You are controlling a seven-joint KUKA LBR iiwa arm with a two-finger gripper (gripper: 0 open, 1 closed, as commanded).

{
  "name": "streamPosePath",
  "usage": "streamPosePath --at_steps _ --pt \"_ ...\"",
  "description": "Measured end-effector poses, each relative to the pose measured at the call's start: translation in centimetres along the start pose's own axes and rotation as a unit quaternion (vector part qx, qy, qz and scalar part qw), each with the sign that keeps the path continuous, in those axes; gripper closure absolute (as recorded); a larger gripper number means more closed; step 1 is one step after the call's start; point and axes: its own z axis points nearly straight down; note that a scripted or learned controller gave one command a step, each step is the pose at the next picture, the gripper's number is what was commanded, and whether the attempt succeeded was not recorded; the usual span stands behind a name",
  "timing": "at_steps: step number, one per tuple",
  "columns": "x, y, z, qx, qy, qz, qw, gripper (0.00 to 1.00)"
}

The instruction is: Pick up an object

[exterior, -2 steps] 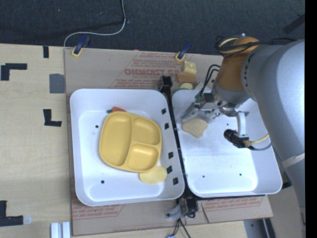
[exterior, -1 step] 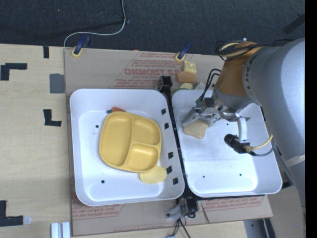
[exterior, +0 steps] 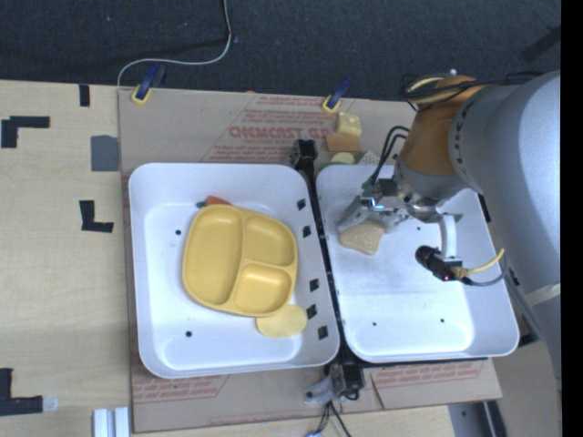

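Camera view, tool [exterior: 357,218] touching tan sponge [exterior: 363,238]

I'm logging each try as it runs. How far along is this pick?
Done: the arm has reached into the right bin, gripper down at the tan sponge-like piece. In hand: nothing visibly lifted; the piece rests on the bin floor. Left: grasp and raise it.

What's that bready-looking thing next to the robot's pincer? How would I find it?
Look at the right bin, the one the grey arm reaches into. Near its upper left corner, just below the pincer, lies a small tan chunk, rough like bread. It is pale beige and lumpy, unlike the smooth yellow divided plate in the left bin.
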Motion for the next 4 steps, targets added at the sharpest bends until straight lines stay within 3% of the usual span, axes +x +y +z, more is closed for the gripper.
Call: streamPosePath --at_steps 1,2,3,4 --pt "0.8 -0.5 0.0 0.000 -0.001 0.000 1.0000 0.00" --pt "-0.7 0.9 0.0 0.000 0.000 0.000 1.0000 0.00" --pt "0.0 -0.7 0.0 0.000 -0.001 0.001 1.0000 0.00" --pt "0.0 -0.6 -1.0 -0.001 -0.001 0.000 1.0000 1.00"
